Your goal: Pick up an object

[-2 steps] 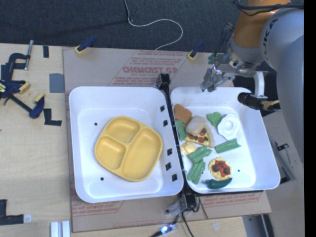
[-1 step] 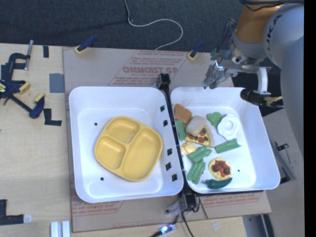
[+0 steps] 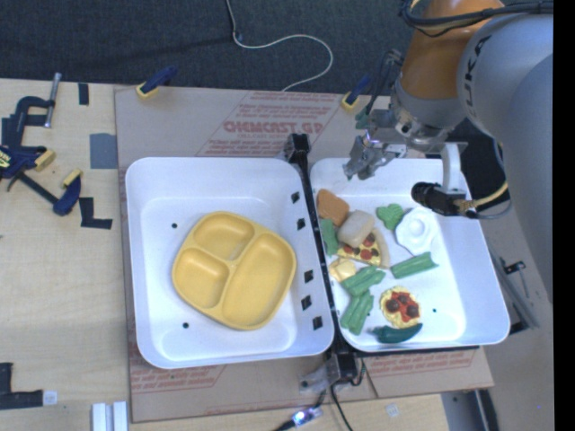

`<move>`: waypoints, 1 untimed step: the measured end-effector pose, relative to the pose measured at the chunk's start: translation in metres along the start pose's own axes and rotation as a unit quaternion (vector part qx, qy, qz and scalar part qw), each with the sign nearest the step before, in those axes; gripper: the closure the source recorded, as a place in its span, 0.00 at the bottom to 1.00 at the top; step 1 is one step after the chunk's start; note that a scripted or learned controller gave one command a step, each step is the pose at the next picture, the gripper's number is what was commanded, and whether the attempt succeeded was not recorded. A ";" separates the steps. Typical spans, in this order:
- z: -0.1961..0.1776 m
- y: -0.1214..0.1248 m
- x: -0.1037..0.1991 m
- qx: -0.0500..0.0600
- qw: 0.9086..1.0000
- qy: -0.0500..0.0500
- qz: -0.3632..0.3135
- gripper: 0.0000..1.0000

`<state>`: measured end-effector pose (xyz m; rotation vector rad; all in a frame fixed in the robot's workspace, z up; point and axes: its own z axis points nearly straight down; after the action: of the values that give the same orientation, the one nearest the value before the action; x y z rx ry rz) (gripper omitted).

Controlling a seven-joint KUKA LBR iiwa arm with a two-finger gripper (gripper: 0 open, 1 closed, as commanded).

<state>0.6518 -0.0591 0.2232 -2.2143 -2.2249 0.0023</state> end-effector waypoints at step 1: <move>0.002 -0.045 0.021 0.001 1.000 0.000 0.002 1.00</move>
<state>0.6065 -0.0383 0.2216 -2.2173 -2.2206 0.0057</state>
